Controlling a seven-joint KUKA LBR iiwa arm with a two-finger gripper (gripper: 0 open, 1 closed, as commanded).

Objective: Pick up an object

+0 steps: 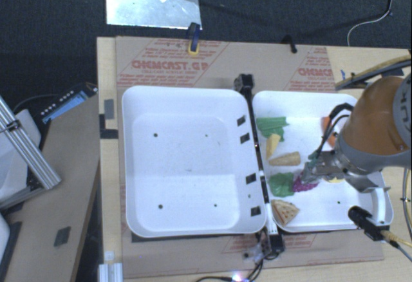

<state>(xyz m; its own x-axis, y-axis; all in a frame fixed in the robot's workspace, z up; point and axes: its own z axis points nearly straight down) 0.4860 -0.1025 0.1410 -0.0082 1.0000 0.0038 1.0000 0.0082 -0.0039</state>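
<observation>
Low over the purple toy in the right bin, arm in from the right.

My gripper (310, 174) sits down in the right bin (302, 102), and the purple grape-like toy (304, 183) lies directly at my tip, touching or just under it, on the near-left side. Whether it sits between my jaws I cannot tell, nor how wide they stand; my own wrist hides them. The toy's long axis looks to run left to right. Just left of it is a green leafy piece (280, 183); a pale cone-shaped piece (285, 159) lies farther off and a wedge-shaped slice (285, 211) nearer. I judge a clean close must avoid the green piece. My forearm slants down from the right edge, wrist bent toward the bin floor.
</observation>
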